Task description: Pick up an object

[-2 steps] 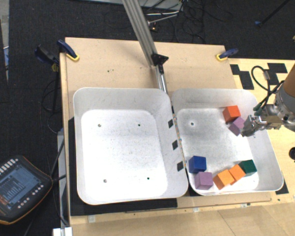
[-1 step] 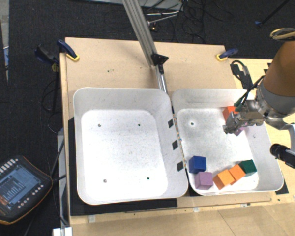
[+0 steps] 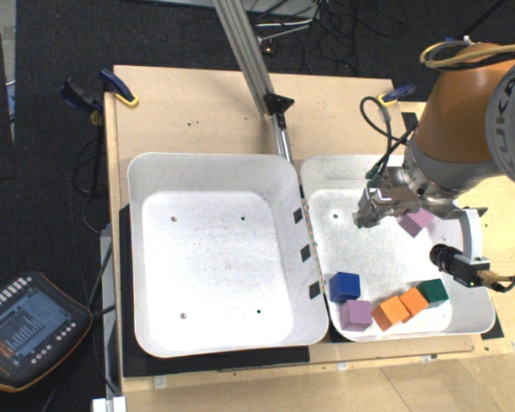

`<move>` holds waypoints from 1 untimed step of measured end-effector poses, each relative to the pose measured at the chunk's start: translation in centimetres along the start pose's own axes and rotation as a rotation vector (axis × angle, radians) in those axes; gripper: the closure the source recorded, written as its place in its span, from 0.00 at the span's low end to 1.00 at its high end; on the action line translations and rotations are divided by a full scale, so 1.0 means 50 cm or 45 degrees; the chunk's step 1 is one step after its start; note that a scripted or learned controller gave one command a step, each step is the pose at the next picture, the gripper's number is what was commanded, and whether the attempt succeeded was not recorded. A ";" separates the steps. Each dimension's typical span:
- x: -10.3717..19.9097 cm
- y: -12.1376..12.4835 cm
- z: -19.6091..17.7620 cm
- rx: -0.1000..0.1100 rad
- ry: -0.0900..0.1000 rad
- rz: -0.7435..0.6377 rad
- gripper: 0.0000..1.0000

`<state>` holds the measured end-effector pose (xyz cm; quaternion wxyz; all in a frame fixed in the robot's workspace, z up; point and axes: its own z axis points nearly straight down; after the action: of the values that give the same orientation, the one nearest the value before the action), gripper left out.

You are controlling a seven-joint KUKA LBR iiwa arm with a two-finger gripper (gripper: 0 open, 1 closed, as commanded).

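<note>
My gripper (image 3: 371,211) hangs over the upper middle of the right bin (image 3: 326,178), pointing down and to the left. A lilac block (image 3: 415,222) lies just to its right, partly under the wrist; I cannot tell whether it touches the gripper. Along the right bin's front edge sit a blue cube (image 3: 345,284), a purple cube (image 3: 355,314), an orange block (image 3: 392,309) and a green block (image 3: 433,293), close together and well below the gripper.
The left bin (image 3: 146,178) lies beside the right one, with their rims meeting at the middle. A slanted metal pole (image 3: 240,37) ends at the bins' back. A black fitting (image 3: 451,260) sticks out above the green block. A teach pendant (image 3: 21,329) sits off the bench at lower left.
</note>
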<state>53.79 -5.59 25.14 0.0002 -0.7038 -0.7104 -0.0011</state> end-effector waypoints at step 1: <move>0.094 -0.006 0.014 0.002 0.000 0.002 1.00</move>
<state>53.44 -0.88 24.44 0.0007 -0.7043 -0.7099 -0.0004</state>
